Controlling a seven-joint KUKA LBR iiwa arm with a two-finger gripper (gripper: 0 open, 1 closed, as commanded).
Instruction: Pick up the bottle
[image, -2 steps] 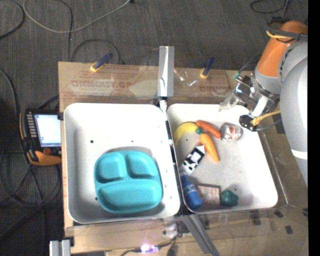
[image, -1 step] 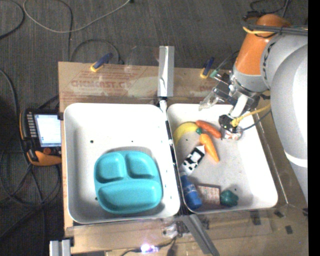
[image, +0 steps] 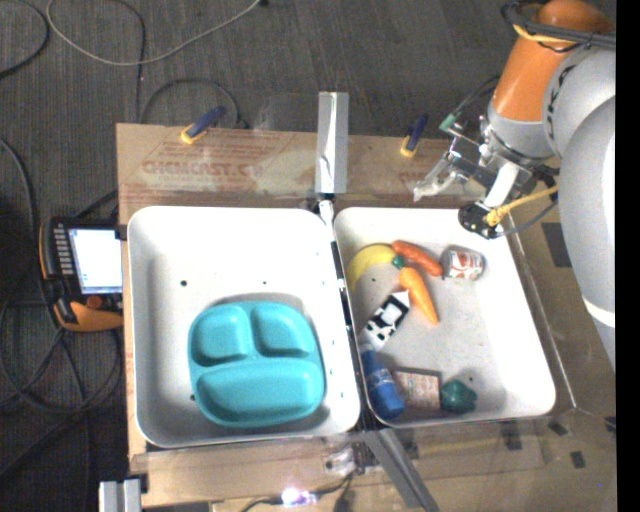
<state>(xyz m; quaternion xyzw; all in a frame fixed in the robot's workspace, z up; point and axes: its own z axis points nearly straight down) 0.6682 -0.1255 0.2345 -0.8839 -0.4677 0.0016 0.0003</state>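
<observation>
The bottle (image: 381, 386) is blue and lies on its side in the right bin (image: 520, 345), against that bin's left wall near the front corner. My gripper (image: 447, 184) hangs over the back rim of the right bin, far from the bottle and well behind it. Nothing shows in its grasp. The grey arm with the orange band reaches in from the upper right.
In the right bin lie a yellow fruit (image: 368, 263), two carrots (image: 420, 280), a small can (image: 462, 263), a black-and-white item (image: 386, 318), a brown box (image: 418, 386) beside the bottle and a green object (image: 458, 396). A teal divided tray (image: 258, 363) sits in the left bin (image: 160, 260).
</observation>
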